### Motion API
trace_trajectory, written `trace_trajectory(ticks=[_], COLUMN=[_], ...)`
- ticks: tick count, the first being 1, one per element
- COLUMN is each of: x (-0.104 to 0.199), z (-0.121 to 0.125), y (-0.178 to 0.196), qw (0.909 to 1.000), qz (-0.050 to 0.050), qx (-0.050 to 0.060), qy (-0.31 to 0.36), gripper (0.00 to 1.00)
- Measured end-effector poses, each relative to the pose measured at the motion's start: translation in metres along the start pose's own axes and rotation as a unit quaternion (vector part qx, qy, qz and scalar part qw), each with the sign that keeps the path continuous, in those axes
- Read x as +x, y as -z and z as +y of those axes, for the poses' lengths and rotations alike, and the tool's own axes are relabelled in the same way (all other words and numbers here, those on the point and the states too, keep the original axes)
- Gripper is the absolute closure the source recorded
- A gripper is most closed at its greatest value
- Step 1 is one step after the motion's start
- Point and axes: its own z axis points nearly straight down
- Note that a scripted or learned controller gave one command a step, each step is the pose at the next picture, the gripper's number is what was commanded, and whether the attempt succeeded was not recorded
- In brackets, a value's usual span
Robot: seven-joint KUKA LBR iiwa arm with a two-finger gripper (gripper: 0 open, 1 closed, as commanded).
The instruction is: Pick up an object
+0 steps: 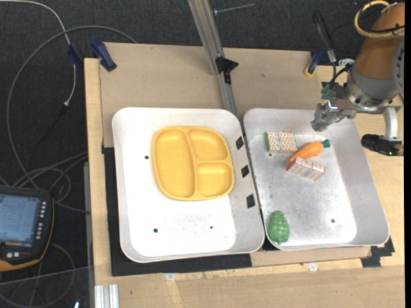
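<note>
Camera view: the gripper point(323, 122) is seen at the upper right corner of the right bin point(347, 226), poised above the bin floor, just beside the carrot point(307, 150). Whether the fingers are spread or clenched cannot be told, and nothing is seen between them.

No object appears to have been lifted yet. The carrot lies near the bin's top edge, resting against a small red-and-white carton point(306, 168). For a clean grasp, the carrot should probably be straddled across its narrow width and approached from above, so that the carton is not dragged along.

Counted in the right bin: one carrot, one carton, one patterned box point(280, 141), one green vegetable point(279, 226). In the left bin point(135, 191), one yellow divided tray point(192, 162) is counted. Two bins stand on the worktop point(154, 69).
</note>
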Motion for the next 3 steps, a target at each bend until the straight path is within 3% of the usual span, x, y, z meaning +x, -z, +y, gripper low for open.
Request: trace_trajectory(ticks=[2, 3], x=[-0.009, 0.038], z=[0.000, 0.009], y=[0.106, 0.106], qw=[1.0000, 1.0000], qz=[0.000, 0.001], qx=[-0.001, 0.002], qy=[0.001, 0.003], gripper=[1.00, 1.00])
